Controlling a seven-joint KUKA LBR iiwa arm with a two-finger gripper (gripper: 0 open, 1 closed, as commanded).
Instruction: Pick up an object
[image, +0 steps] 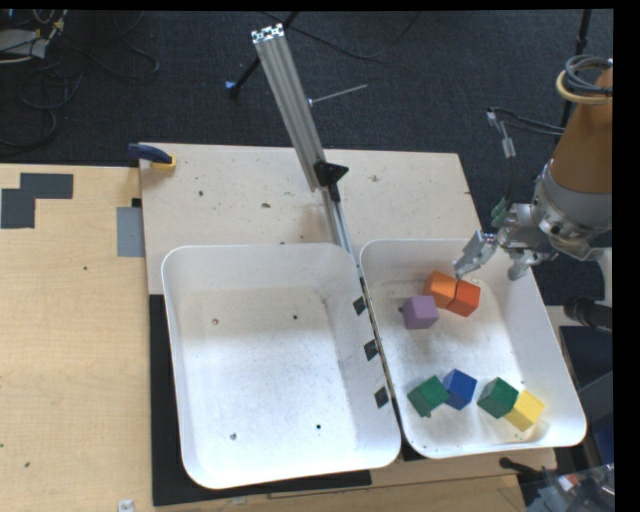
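Note:
The right bin (556, 352) holds several small blocks. An orange block (444, 287) touches a red-orange block (466, 298) near the bin's back, with a purple block (420, 312) just to their left. Toward the front lie a green block (428, 396), a blue block (460, 388), another green block (496, 397) and a yellow block (527, 410). My gripper (497, 262) hangs over the back right of this bin, just above and right of the orange block. It is open, with nothing between its fingers; the left fingertip (472, 260) is near the orange block's top.
The left bin (260, 360) sits beside the right one, with a black-clipped divider edge (368, 345) between them. A slanted aluminium post (298, 110) rises behind the bins. A blue and yellow clamp (152, 155) sits at the bench's back left corner.

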